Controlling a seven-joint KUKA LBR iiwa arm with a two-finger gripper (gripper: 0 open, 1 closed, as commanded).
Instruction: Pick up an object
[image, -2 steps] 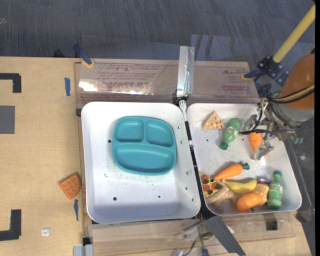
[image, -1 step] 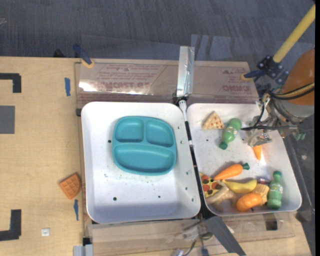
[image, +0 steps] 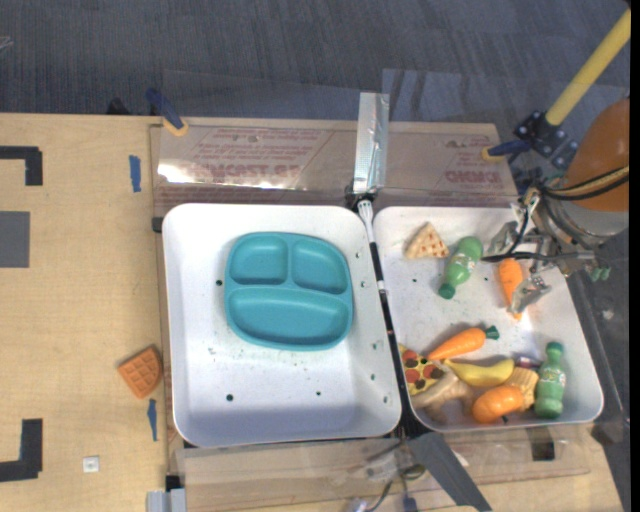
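A grey robot arm reaches in from the upper right of the frame. Its metal two-finger gripper sits low over the right white bin, fingers closed around a small orange carrot. Nearby in that bin lie a pizza slice and a green bottle; lower down, more toy food is heaped. The left white bin holds a teal divided plate.
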